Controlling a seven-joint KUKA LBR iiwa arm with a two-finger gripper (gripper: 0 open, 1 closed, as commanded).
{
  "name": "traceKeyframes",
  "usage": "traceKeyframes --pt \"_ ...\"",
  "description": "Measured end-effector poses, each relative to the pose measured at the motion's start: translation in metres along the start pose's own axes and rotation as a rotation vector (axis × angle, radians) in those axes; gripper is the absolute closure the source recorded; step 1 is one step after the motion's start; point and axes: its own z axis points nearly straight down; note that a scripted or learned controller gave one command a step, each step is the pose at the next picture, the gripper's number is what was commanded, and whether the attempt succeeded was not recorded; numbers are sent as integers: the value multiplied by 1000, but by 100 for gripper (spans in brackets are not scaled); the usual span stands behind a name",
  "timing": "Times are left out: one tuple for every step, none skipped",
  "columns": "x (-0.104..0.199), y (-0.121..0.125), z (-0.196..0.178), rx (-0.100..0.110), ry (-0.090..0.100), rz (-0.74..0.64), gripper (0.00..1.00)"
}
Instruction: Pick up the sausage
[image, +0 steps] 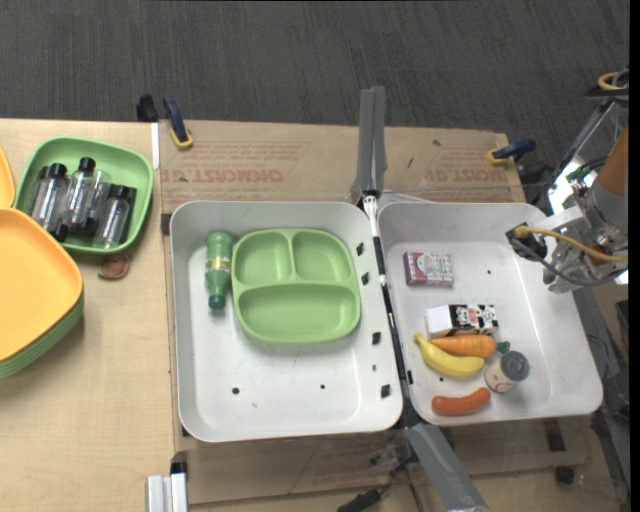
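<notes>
orange-red sausage (461, 402) sits near the front edge of the right bin (560, 400), just in front of the banana (449, 359). gripper (566, 268) hangs over that bin's right edge, can't tell its state.

Two white bins side by side on the desk (270, 165). Left bin (280, 400): green divided plate (296, 285), green bottle (217, 268) lying just beside its left edge. Right bin (540, 320): sausage (461, 402) near front wall, apart from the rest; banana (450, 360) touching carrot (465, 345); small printed box (428, 267) toward the back; black-and-white carton (462, 319). Tool (560, 270) hangs at the right bin's right rim, well apart from sausage. Far left: green tray of dark bottles (85, 195), orange plates (35, 295).
</notes>
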Motion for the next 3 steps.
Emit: traceKeyframes --pt "0 -1 -7 1 -5 -5 100" --pt "-1 -1 -15 2 -9 -9 100" --pt "-2 1 38 -1 8 -159 100"
